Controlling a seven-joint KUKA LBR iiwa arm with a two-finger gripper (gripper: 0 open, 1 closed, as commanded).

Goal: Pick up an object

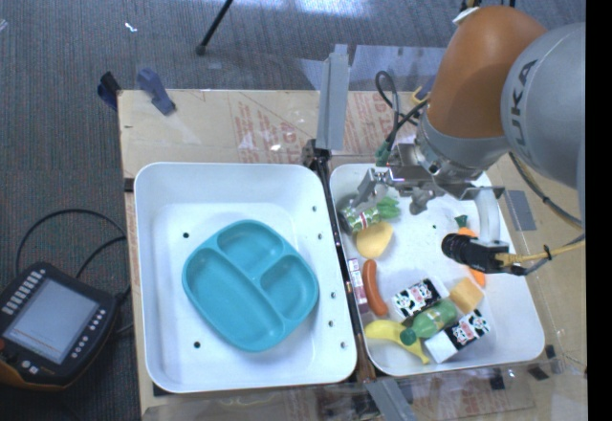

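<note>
Tool (394,202) is seen above green veg (373,211), R of blue plate (251,284); jaw state can't be told.

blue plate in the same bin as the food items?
No: the blue plate lies alone in the left bin, while the food items are in the right bin.

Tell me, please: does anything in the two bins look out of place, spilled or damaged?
Nothing looks spilled or broken. The toy food lies in a loose jumble in the right bin, banana and sausage near its left wall. The blue plate sits flat but turned askew in the left bin.
</note>
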